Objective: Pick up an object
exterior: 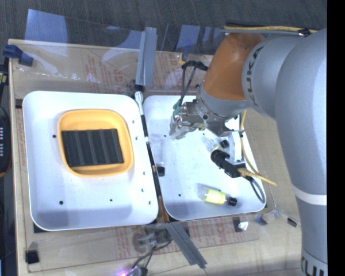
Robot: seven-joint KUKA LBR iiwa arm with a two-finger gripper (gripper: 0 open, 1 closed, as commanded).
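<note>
A small yellow tube with a black cap (217,197) lies on its side near the front of the right bin (184,203). A yellow-orange tray with a dark slatted insert (94,142) rests in the left bin (46,203). My gripper (181,123) hangs over the back left part of the right bin, close to the divider between the bins. It is well behind the tube and to its left. The grey arm with its orange band (230,68) covers the back right of that bin.
A black fitting with a yellow cable (229,161) hangs from the arm over the right side of the right bin. A metal bar (144,56) stands upright behind the bins. The bench edge runs along the front.
</note>
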